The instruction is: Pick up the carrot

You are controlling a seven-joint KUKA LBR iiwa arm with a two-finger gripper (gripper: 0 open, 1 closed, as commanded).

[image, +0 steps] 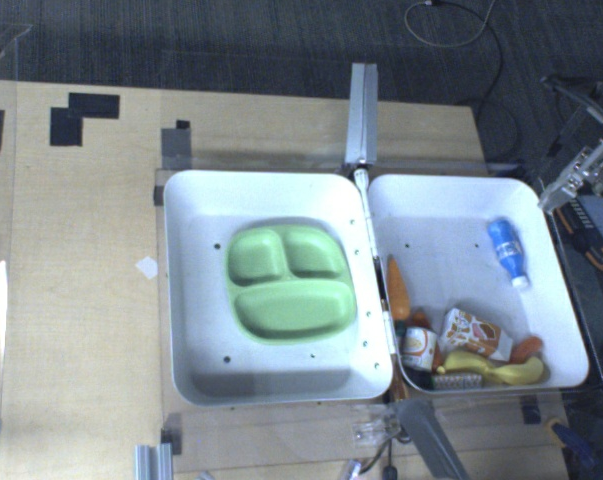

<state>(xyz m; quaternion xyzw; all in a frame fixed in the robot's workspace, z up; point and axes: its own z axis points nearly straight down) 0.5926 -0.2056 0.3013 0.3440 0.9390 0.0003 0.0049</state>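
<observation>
A pale wooden tabletop (81,298) fills most of the frame, with black rectangular markings (84,116) near its upper left. Beyond its far edge, along the top of the frame, lies a dark grey carpeted floor (231,18). A thin cable (471,23) loops across that floor at the upper right. A grey metal bar (362,113) runs from the tabletop's far edge toward the middle of the frame. The light is even and soft, with faint shadows.
</observation>
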